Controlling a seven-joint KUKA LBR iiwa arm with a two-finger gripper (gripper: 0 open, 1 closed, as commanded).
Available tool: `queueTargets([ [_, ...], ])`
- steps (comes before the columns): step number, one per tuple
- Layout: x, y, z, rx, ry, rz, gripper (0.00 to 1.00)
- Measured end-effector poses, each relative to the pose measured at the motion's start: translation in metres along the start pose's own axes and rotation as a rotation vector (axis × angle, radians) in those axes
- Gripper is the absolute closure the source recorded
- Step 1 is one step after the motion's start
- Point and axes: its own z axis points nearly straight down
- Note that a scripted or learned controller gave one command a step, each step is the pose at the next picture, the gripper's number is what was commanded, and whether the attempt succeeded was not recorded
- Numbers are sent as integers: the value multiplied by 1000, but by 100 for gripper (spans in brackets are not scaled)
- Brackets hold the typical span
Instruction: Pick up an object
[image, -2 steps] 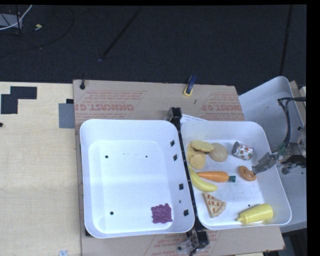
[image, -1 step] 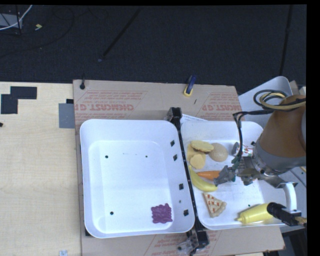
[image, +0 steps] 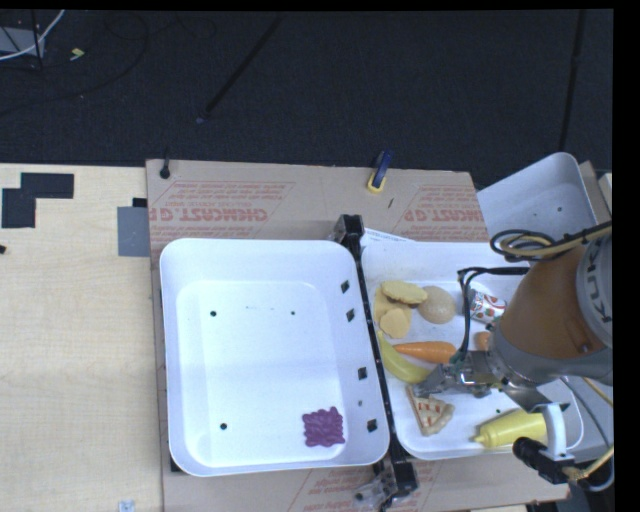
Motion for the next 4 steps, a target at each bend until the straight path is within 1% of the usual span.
queueTargets([
  [1, -83, 43, -2, -1, -9, -1, 0],
  [2, -28, 97, -33, -13, -23, -1, 0],
  [3, 40, 139, -1, -2, -9, -7, 0],
  [4, 31, 157, 0, 25, 1, -8, 0],
])
